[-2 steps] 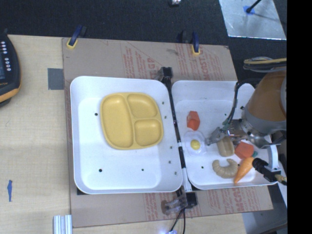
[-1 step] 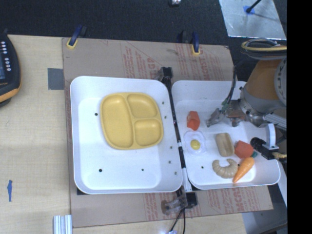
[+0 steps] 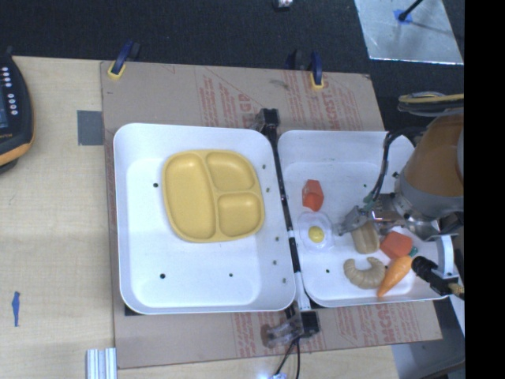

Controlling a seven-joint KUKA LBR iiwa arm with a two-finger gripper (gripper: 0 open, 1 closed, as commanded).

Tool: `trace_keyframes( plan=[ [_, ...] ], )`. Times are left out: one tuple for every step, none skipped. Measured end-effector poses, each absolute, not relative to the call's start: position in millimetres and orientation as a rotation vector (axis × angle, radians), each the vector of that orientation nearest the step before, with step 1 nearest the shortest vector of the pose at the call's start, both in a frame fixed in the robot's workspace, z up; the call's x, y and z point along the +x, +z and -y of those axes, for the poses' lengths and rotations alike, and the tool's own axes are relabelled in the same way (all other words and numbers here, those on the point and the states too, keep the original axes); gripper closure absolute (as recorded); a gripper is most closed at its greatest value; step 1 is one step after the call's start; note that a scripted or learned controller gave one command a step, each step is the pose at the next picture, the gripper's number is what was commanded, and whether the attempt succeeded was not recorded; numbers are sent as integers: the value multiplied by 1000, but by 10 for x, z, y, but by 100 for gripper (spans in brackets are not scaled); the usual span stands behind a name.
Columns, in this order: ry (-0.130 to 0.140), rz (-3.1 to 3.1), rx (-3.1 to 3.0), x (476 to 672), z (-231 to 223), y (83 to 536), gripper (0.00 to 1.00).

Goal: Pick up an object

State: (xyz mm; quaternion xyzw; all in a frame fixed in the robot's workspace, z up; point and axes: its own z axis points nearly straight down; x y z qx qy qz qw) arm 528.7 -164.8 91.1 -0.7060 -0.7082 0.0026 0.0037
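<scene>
**Arm low over the right bin, among a cluster of toy foods**

At the far left edge of the bench lies a black and orange handheld control pendant (image 3: 9, 109). Next comes the left shallow white plastic bin (image 3: 142, 283), which holds a yellow three-compartment plastic plate (image 3: 213, 194) in its upper middle part; the plate lies flat with its long section toward the left and two smaller sections toward the right. Both bins rest on a brown cardboard sheet (image 3: 197, 85), held at its far edge by a yellow-tipped blue clamp (image 3: 121, 60) and a second such clamp (image 3: 316, 71).

The right shallow white plastic bin (image 3: 331, 152) touches the left one along a black hinge strip. Inside it, from left to right: a small red block (image 3: 313, 195) standing apart near the middle, a white fried-egg toy with a yellow yolk (image 3: 316, 234) just below it, a tan curled croissant-shaped toy (image 3: 364, 272) near the front wall, a beige cylinder-like piece (image 3: 364, 238) above that, an orange carrot toy (image 3: 394, 275) lying at a slant, and a red-orange chunk (image 3: 397, 245) beside the carrot's upper end.

The grey arm's two-finger gripper (image 3: 364, 219) sits just above the beige piece; whether its jaws are apart or together cannot be told.
</scene>
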Motion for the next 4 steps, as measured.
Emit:
trace_keyframes(
  plan=[
    [-1, 2229, -2216, 5713, 1657, 924, 0],
    [8, 2218, -2214, 5122, 1799, 912, 0],
    [4, 2225, -2214, 5152, 1802, 1021, 100],
    [-2, 2228, -2217, 5095, 1634, 1578, 100]
  ],
)
